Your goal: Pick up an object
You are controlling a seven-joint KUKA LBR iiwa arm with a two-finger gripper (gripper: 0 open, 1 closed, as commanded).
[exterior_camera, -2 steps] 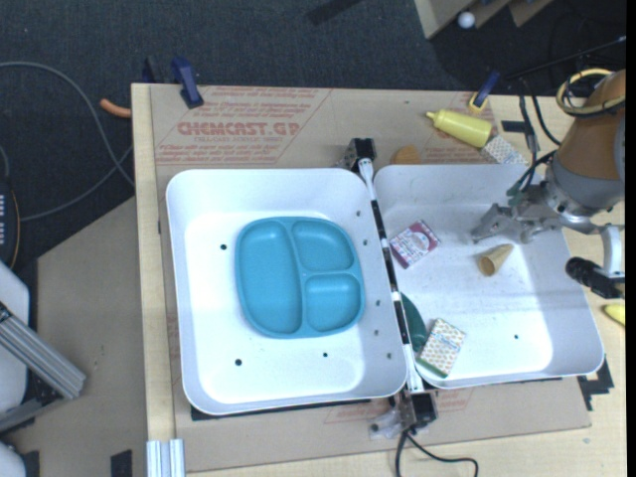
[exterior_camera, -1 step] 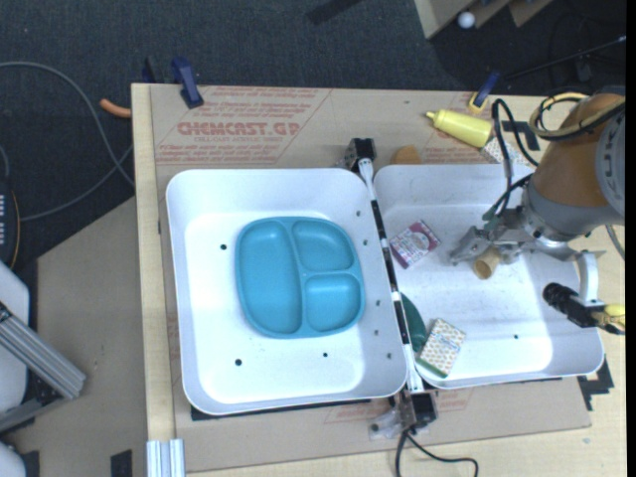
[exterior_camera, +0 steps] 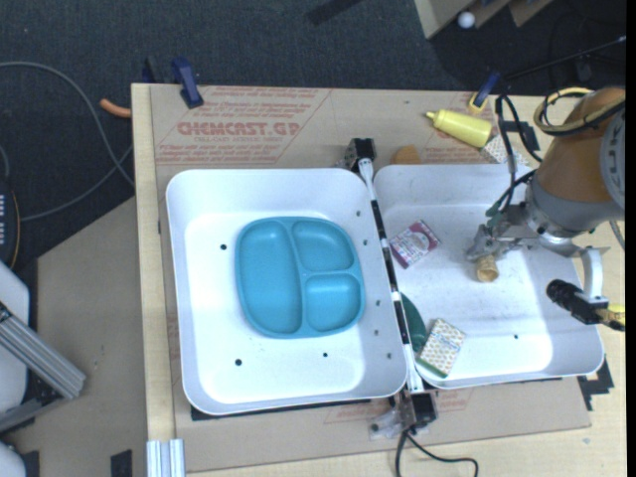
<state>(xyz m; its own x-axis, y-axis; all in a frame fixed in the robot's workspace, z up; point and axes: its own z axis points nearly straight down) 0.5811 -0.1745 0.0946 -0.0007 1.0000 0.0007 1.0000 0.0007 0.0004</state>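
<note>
My gripper [exterior_camera: 489, 249] hangs low over the right bin [exterior_camera: 517, 351], near its back middle. A small tan cork-like piece [exterior_camera: 486, 270] lies on the bin floor right under the gripper's tip; whether they touch is unclear. A pink and white packet [exterior_camera: 413, 243] lies to the left of it, close to the bin's left wall. At the front left corner a patterned sachet [exterior_camera: 443, 346] rests beside a dark green thing [exterior_camera: 412, 318].
The left bin [exterior_camera: 199, 366] holds a blue divided plate [exterior_camera: 298, 274]. Behind the right bin, on the bench, lie a yellow bottle [exterior_camera: 461, 125] and a small brown thing [exterior_camera: 404, 155]. Blue clamps [exterior_camera: 186, 80] grip the bench's far edge.
</note>
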